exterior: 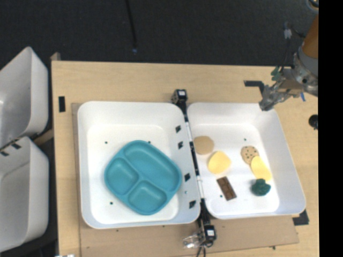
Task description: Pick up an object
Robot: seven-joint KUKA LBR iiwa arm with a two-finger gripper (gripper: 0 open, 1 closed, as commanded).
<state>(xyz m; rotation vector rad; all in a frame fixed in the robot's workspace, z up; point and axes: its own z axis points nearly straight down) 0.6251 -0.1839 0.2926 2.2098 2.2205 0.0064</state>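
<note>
The right bin (pixel 268 123) holds several small items: a tan round cookie (pixel 203 144), a yellow round piece (pixel 218 163), a speckled cookie (pixel 248 153), a yellow oval piece (pixel 260 168), a dark green lump (pixel 260 187) and a brown bar (pixel 226 188). My gripper (pixel 266 101) hangs above the far right corner of that bin, apart from all the items, at the end of the arm coming in from the upper right.
The left bin (pixel 94 122) holds a blue sectioned plate (pixel 141 176). A black clip (pixel 179 96) sits at the far end of the seam between the bins. White containers (pixel 21 95) stand off the bench's left side.
</note>
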